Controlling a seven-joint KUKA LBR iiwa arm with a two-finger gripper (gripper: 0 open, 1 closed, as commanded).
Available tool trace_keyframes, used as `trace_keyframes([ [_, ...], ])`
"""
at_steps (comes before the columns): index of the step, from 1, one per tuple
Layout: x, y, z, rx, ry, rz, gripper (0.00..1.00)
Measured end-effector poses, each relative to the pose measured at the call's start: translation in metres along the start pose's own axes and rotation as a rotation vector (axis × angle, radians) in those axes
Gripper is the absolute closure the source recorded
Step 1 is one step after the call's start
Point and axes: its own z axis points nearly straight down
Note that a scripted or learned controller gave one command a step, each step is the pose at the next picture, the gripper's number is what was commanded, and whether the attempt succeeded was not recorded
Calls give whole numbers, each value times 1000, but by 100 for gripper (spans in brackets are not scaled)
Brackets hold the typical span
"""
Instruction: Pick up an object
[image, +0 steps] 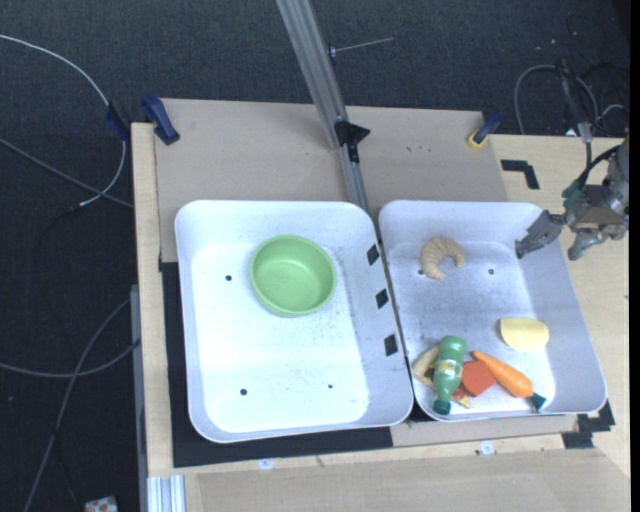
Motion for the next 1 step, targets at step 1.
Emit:
trace_keyframes([
  [1, 4, -8, 46, 6, 2, 2, 0],
])
